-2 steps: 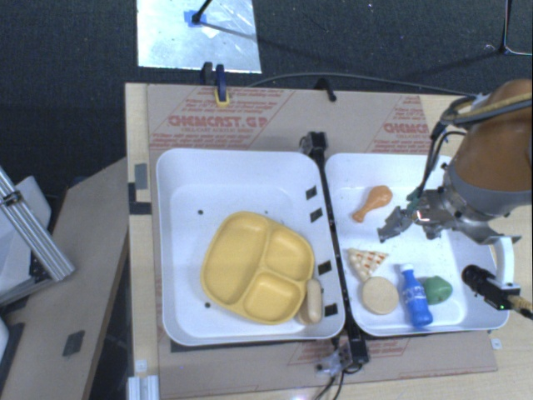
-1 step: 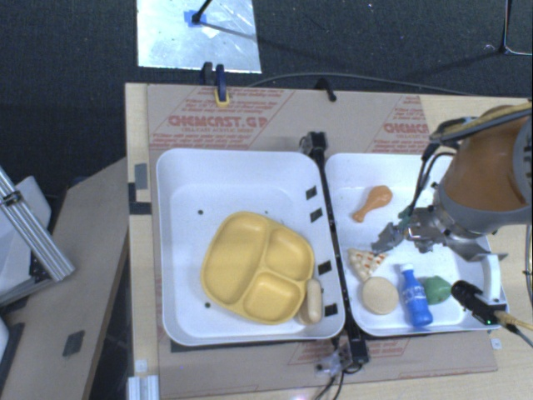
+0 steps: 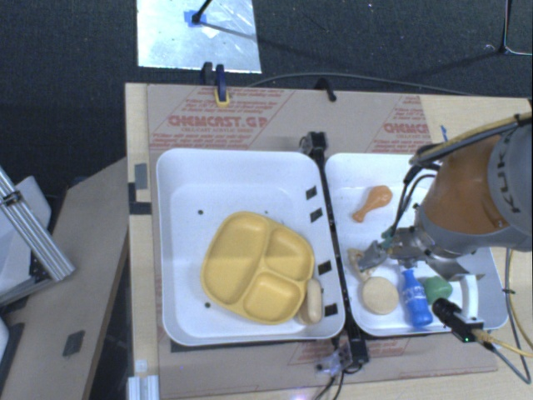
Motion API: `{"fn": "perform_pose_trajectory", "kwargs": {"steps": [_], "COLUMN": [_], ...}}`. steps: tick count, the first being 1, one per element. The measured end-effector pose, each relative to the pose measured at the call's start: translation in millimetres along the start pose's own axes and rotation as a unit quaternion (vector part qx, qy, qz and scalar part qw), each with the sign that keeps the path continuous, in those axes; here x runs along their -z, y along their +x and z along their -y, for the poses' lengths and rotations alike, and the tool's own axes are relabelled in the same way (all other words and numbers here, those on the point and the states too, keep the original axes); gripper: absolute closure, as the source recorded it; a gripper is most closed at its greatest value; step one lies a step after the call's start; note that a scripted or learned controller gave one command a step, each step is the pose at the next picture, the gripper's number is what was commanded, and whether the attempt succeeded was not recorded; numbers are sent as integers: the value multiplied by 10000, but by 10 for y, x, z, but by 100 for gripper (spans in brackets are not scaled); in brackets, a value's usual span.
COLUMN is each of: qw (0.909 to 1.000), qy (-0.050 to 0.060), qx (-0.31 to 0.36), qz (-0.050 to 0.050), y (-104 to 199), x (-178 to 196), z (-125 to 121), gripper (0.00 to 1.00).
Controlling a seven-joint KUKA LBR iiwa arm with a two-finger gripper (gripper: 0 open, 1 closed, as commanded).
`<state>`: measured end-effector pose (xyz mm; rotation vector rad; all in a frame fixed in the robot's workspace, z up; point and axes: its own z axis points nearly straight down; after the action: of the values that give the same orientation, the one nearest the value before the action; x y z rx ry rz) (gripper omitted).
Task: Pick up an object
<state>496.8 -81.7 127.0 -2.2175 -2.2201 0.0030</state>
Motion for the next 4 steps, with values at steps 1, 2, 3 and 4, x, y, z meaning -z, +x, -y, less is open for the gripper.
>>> {"fn": "perform_pose_trajectory", "kwargs": {"steps": [1,2,3,4], "qw": [10000,10000,10000,10000], "qy": [-34,-60,-66,-52], "qx": [-1,15,18,16], "qz": [8,14,13,11], "y": [-10,-57,-19,-21], "x": [133,720,1354,1750], "z": [-22,-121,-167,-181], "gripper": [100,100,100,100]}}
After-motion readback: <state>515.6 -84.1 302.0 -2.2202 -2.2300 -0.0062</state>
